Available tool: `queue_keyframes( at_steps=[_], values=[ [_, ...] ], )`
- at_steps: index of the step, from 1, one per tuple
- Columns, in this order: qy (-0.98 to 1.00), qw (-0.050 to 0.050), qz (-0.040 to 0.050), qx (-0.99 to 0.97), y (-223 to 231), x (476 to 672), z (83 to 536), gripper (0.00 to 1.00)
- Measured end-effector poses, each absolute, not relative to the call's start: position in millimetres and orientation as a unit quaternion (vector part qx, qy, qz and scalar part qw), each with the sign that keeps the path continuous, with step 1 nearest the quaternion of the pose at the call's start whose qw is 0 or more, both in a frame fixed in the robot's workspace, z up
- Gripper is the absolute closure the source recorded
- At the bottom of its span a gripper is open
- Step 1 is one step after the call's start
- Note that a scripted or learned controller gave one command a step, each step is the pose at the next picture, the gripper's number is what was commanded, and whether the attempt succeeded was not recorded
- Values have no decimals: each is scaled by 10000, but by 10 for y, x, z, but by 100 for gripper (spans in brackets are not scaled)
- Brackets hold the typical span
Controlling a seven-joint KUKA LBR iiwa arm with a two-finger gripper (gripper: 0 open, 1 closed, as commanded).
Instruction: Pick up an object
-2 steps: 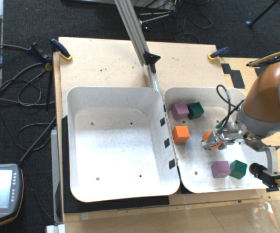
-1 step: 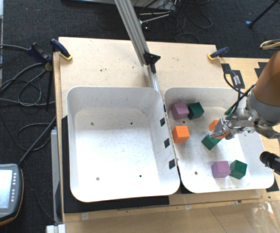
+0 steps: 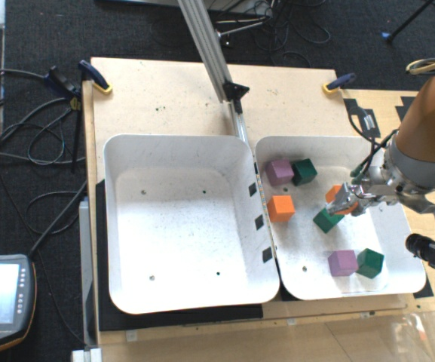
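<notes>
Jaws low in the right bin, state impossible to tell. Green block just down-left of them, tilted, touching or nearly; orange block tucked against their upper-left side.

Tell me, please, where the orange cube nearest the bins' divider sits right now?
The orange cube lies in the right bin, close to its left wall, just below the purple cube.
</notes>
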State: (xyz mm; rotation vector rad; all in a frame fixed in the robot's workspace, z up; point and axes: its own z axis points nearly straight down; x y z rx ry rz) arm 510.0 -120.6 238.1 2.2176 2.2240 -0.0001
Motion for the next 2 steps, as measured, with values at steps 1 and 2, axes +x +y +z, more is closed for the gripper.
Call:
queue_keyframes(
  at_steps=[1,2],
  values=[
    [7101,1,8,7041,-724,5144,2433,100],
    [7099,-5,6,7043,-260,5258,2488,100]
  ],
)
